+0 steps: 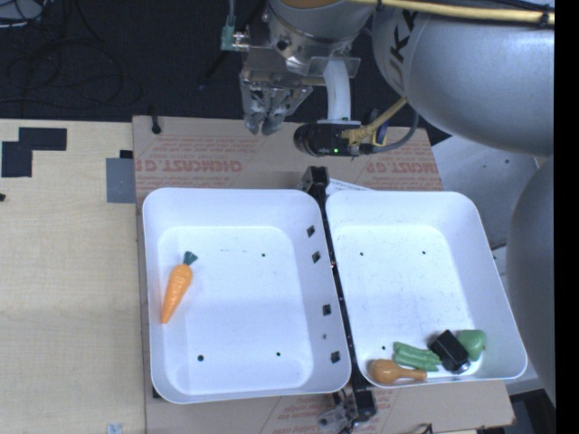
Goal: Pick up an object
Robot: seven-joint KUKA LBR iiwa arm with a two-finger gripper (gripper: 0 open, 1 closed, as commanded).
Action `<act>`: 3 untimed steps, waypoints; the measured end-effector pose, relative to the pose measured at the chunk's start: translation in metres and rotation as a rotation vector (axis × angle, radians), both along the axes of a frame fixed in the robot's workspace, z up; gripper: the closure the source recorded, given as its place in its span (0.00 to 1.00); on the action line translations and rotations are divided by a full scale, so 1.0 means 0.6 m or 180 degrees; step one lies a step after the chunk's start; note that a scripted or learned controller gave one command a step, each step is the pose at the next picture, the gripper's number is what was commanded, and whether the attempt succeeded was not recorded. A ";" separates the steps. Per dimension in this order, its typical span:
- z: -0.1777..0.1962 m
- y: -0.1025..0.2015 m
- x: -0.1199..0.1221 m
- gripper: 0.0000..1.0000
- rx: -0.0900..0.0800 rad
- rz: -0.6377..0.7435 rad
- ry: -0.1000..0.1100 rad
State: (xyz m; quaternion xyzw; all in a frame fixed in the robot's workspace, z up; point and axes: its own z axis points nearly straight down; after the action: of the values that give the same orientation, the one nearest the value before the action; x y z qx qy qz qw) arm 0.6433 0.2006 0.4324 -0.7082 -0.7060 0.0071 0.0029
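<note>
My gripper point(268, 120): fingers close together, holding nothing, above both bins' far edge. Carrot point(176, 285): well below, in left bin point(226, 208). Green, black, tan items: right bin's point(407, 208) near corner.

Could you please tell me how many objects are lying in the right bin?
4, all in its near corner: orange pear-shaped piece, green pod, black block, green piece partly behind it.

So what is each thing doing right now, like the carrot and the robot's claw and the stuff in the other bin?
claw: up above the bins' far edge, holding nothing.
carrot: lying alone in the left bin, near its left wall.
green bean pod, black block, green piece, orange pear-shaped toy: huddled in the right bin's near corner.
</note>
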 end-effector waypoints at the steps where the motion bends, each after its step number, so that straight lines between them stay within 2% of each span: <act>1: -0.067 0.031 0.001 1.00 0.0010 0.0014 -0.0020; 2: -0.069 0.072 0.001 1.00 0.0015 0.0017 -0.0037; 3: -0.122 -0.038 -0.005 1.00 0.0003 -0.0008 -0.0021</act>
State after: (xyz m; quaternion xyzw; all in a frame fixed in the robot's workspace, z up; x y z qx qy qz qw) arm 0.6401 0.1780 0.3589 -0.7091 -0.7051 0.0044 0.0010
